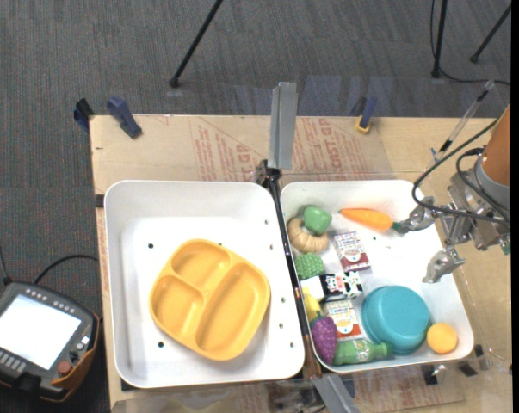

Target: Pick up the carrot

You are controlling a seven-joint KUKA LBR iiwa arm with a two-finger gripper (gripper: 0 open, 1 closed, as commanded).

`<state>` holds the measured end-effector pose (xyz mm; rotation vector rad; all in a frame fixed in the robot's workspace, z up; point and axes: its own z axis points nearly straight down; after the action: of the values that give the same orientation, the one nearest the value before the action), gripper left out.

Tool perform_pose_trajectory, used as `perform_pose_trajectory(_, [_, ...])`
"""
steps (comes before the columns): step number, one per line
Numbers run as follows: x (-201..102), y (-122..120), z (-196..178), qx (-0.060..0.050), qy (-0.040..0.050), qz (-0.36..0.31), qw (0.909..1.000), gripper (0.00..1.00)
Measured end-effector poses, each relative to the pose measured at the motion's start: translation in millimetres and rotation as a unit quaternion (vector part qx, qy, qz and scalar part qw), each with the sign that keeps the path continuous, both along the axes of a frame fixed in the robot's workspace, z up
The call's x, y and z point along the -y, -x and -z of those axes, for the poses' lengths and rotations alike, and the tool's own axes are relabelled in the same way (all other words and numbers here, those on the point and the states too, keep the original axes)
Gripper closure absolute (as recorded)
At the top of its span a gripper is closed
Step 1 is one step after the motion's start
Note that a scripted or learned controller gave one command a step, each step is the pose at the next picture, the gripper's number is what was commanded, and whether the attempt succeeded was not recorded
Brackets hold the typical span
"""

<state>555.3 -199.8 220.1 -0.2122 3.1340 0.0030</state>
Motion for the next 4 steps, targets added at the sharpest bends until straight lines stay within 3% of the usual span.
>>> perform_pose_trajectory(1, [11.5,-54.3,134.2,-0.001,-0.0007,0.056,0.9984,0.00])
perform_pose_trajectory(2, [-10.3,-52.3,133.7,-0.001,-0.0003,0.103,0.9947,0.00])
perform_pose_trajectory(3, [-13.3,-84.6,130.9,-0.008,-0.0015,0.216,0.9765,0.00])
perform_pose_trajectory(4, [-40.1,-80.7,132.9,0.000,0.0001,0.251,0.9679,0.00])
